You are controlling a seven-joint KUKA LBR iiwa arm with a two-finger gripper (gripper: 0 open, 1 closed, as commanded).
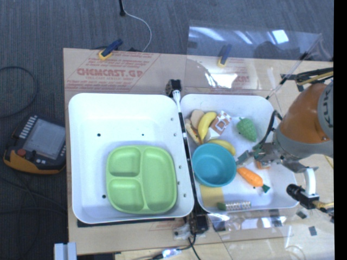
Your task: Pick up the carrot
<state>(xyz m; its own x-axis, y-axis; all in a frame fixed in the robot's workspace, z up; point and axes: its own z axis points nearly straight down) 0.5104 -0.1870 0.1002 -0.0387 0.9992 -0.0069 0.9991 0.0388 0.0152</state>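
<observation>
The carrot (250, 176), orange with a green tip at its lower right end, lies flat on the floor of the right bin (282, 198), just right of the blue bowl (214, 164). My gripper (256, 158) hangs just above the carrot's upper end, at or very near it. The grey arm with its orange band (304, 122) comes in from the right over the bin's right wall. Nothing shows the carrot lifted off the bin floor.
The right bin also holds a banana (204, 125), a green bumpy fruit (247, 129), a small box (220, 124), a yellow piece (211, 193) and a metal part (237, 205). A green divided plate (142, 179) sits in the left bin (87, 118).
</observation>
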